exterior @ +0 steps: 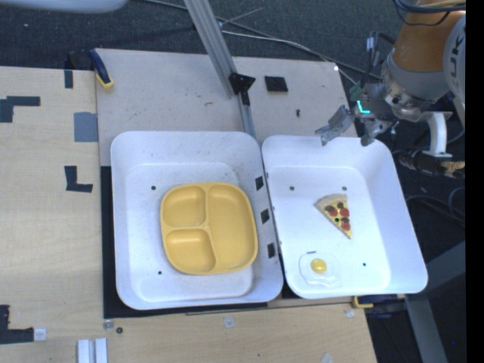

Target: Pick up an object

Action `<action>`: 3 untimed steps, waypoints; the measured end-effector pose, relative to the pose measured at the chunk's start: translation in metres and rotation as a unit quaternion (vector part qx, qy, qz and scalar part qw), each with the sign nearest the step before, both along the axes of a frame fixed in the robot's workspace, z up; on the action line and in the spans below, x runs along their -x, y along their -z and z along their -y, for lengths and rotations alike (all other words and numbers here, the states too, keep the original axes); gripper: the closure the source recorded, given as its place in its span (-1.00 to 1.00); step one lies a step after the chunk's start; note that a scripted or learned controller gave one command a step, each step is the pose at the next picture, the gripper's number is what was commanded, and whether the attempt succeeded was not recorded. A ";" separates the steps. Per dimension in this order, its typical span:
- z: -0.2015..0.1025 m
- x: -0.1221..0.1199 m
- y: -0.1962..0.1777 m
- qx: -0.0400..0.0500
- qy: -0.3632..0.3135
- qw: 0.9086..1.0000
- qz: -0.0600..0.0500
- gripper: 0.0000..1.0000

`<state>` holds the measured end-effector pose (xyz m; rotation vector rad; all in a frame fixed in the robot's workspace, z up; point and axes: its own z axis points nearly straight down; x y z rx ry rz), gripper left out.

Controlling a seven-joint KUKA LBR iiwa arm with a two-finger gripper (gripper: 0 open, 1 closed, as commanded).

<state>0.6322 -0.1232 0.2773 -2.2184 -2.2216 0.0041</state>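
Open fingers (349, 130) above right bin's (393, 203) far rim

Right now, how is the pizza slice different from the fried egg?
The pizza slice is a tan triangle with red dots; the fried egg is a white blob with a yellow middle. The pizza slice lies nearer the bin's middle and the gripper; the fried egg lies by the near rim. Both are flat toy foods in the right bin.

The arm (423, 44) reaches in from the right, hand (349, 127) open, empty.
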 end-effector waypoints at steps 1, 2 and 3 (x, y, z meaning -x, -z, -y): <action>0.000 0.000 -0.001 0.000 0.000 1.000 0.001 -1.00; 0.003 0.002 0.063 0.000 0.000 1.000 -0.002 -1.00; -0.004 0.007 0.125 0.000 0.000 1.000 -0.002 -1.00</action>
